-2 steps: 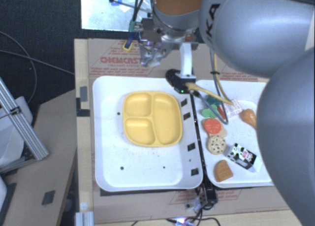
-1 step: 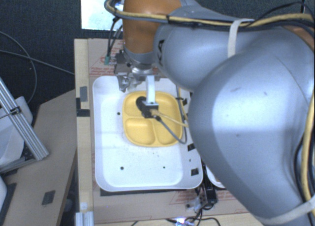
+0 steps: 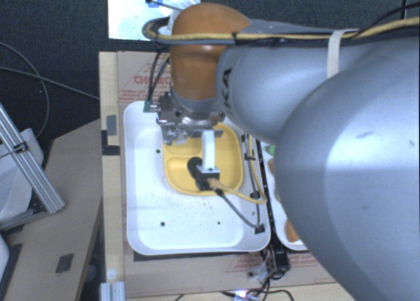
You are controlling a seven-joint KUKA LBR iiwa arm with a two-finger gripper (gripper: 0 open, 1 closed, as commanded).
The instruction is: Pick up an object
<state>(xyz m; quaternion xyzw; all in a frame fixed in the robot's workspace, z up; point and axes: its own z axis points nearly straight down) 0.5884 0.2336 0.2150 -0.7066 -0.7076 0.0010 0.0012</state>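
Here we are: the gripper (image 3: 178, 132) hangs low over the rounded-square yellow plastic dish (image 3: 178, 174). The dish lies in the upper half of the left shallow white plastic bin (image 3: 141, 231), nearer its right wall than its left. The bulky grey arm (image 3: 341, 162) and its glossy orange band (image 3: 197, 44) cover the tool from above, so I cannot tell whether the pincer is wide, narrow or closed on anything, and nothing is seen held. My read is that this is the approach for a grasp, with the dish the only candidate in reach. It looks like smooth, hard moulded plastic, shallow and hollow in the middle, with a raised rim and soft corners. A pinch straight down onto the flat floor would likely find nothing to close on. Better to straddle the rim, one side in and one side out, on a straight stretch rather than a curved corner. Then squeeze firmly and lift slowly, because slick plastic can slip and a light dish may tip from an edge hold. The bin floor is matt white, speckled with small dark marks, and the bin sits on brown printed cardboard (image 3: 134, 80).
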